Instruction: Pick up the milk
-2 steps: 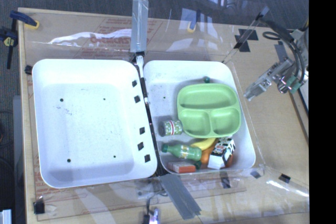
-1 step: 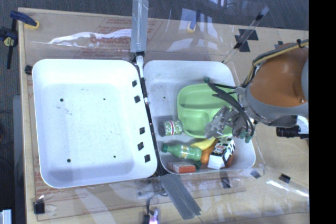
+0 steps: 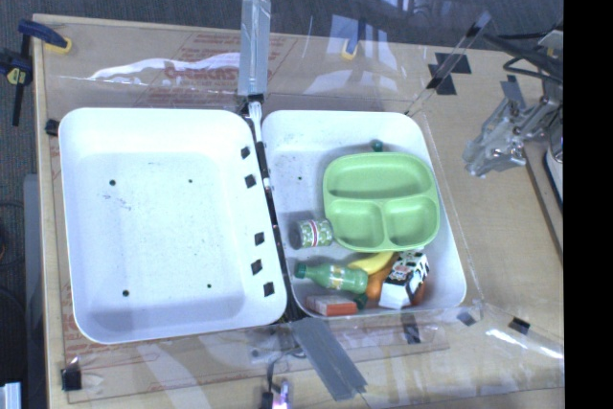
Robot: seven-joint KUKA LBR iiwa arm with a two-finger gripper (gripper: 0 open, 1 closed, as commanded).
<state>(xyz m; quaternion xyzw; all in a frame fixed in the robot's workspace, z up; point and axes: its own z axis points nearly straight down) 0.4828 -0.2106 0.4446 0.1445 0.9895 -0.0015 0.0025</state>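
Milk [image 3: 404, 280] lies at right bin's [image 3: 287, 134] near corner, touching banana [image 3: 372, 263]. End effector [image 3: 498, 148] parked over desk, well apart; finger state indeterminate, apparently carrying nothing. Descend vertically, avoid green tray [image 3: 381, 199].

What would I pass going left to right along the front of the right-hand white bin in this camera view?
Small patterned can → green plastic bottle lying on its side → yellow banana → black-and-white milk carton → white bin's right wall. The green divided plate sits behind them.
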